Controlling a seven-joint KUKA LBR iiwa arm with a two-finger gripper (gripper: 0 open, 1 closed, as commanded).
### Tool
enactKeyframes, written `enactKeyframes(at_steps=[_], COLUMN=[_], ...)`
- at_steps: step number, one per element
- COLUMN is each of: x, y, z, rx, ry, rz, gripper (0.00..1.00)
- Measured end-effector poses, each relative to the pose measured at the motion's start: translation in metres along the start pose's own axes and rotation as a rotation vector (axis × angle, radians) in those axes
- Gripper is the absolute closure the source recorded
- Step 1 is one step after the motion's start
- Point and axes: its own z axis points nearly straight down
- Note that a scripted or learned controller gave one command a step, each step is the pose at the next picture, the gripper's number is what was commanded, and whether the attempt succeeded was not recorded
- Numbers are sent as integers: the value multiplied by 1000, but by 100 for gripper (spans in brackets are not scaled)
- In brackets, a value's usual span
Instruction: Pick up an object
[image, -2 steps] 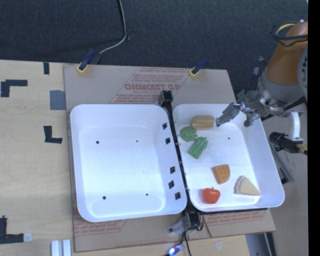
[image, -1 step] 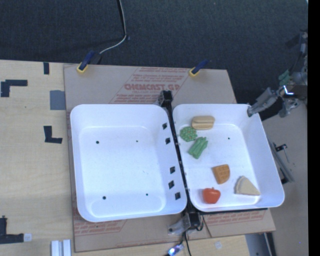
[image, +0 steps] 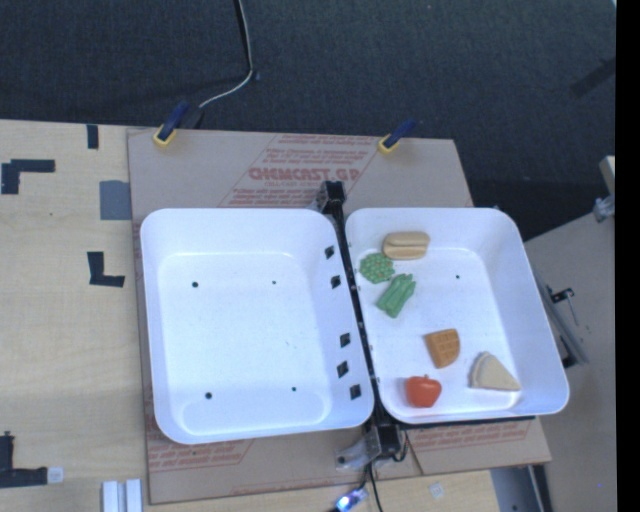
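Six small food pieces lie in the right bin (image: 510, 250); the tomato (image: 423, 390) sits near its front edge. It stands apart, so come straight down on it. The tool's state I cannot tell

Two shallow white plastic bins: left bin (image: 170, 300), right bin (image: 515, 290). Six toy food pieces, one of each kind: one tan bread roll (image: 406, 245), one round dark-green leafy piece (image: 376, 267), one light-green bean bundle (image: 397, 295), one orange wedge-like chunk (image: 443, 347), one red tomato with green stem (image: 423, 390), one pale beige cheese wedge (image: 493, 374). Two yellow-and-blue clamps: one (image: 170, 123), another (image: 397, 135).
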Motion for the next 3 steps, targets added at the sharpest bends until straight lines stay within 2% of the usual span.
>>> enactKeyframes(at_steps=[1,3], x=[32,25], y=[-13,-12], z=[-42,-39], rx=[6,11], ry=[5,6], rz=[-9,-6], gripper=[0,0])
